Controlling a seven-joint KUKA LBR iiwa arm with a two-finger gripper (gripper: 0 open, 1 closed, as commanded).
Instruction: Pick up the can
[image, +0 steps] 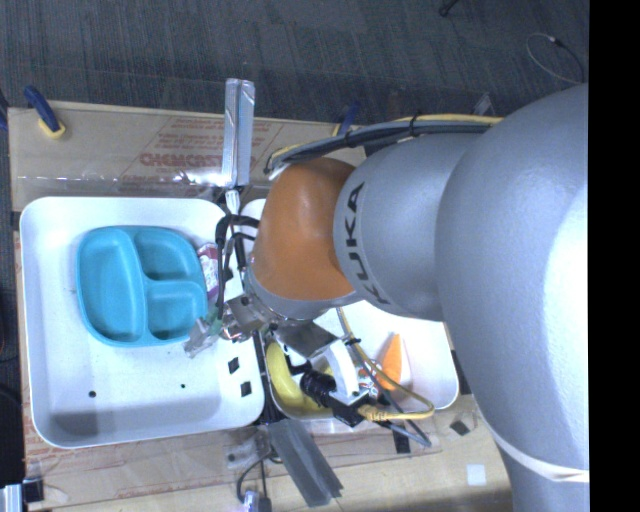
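The grey arm with the orange band (300, 235) hangs over the seam between the two white bins, hiding its gripper (225, 325). A dark cylindrical can (209, 268) seems to lie just left, beside the blue divided tray (140, 283); its long axis and the grip state I cannot tell.

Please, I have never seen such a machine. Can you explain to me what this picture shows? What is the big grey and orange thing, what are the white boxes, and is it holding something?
The big grey shape is a robot arm; the orange band sits just above its wrist. One fixed camera looks down at a slant, and the arm reaches in from the right, hiding much of the scene. On the bench stand two shallow white bins. The left bin holds a blue tray with compartments. The right bin holds something yellow and something orange, both partly hidden. The gripper hangs at the left bin's right edge, beside the tray. A small object shows there, but I cannot tell whether it is held, or whether it is the can.
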